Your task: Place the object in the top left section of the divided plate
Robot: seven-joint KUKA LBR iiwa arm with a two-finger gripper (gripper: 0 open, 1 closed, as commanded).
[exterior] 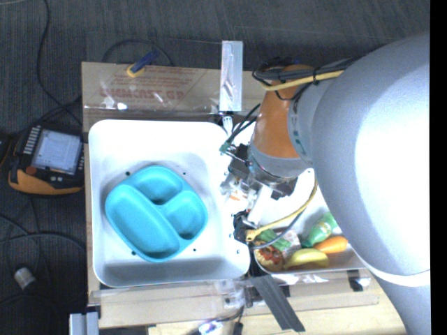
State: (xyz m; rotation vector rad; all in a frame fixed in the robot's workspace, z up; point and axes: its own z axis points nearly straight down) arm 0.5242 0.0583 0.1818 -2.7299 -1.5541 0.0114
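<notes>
A blue divided plate point(156, 211) with three sections lies tilted in the left white bin point(115, 142). My gripper point(239, 199) hangs under the orange wrist band, over the left edge of the right bin, close to the wall between the two bins. Just below it lie toy foods: a yellow banana point(307, 258), an orange carrot point(332, 243), a green piece point(320, 227) and a reddish item point(269, 256). I see nothing clearly held in the gripper. The grey arm hides most of the right bin.
The arm's large grey body point(391, 166) covers the right side. A clear plastic sheet point(150, 89) lies behind the left bin. An orange and black handheld device point(49, 155) sits on the floor at the left. Cables trail across the carpet.
</notes>
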